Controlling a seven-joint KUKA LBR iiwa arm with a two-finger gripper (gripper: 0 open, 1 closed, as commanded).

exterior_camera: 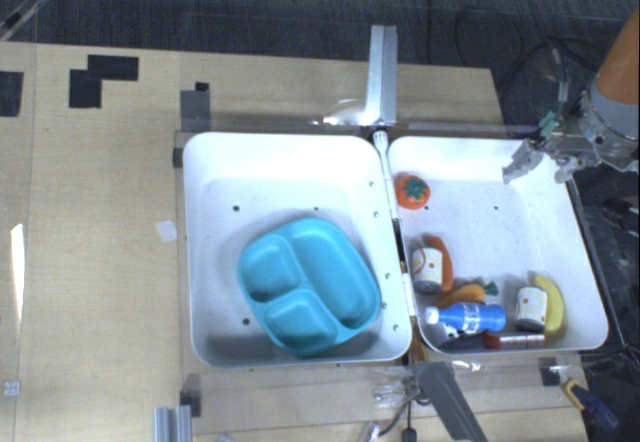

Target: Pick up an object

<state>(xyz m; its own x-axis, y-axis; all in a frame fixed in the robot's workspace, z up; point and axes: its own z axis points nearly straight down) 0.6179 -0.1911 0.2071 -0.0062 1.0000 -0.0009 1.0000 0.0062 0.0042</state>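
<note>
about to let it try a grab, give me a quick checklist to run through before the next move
1. Gripper open: ok, its two fingers stand apart with nothing between them.
2. Gripper over the right bin: ok, it sits at the bin's far right corner.
3. Targets present: ok, a tomato, a blue bottle and a banana lie in the right bin.
4. Isolated target: ok, the tomato lies apart from everything else.
5. Near-edge clutter: not ok, bottle, banana and other items crowd together.
6. Gripper height above the bin floor: cannot tell from this slanted view.
</note>
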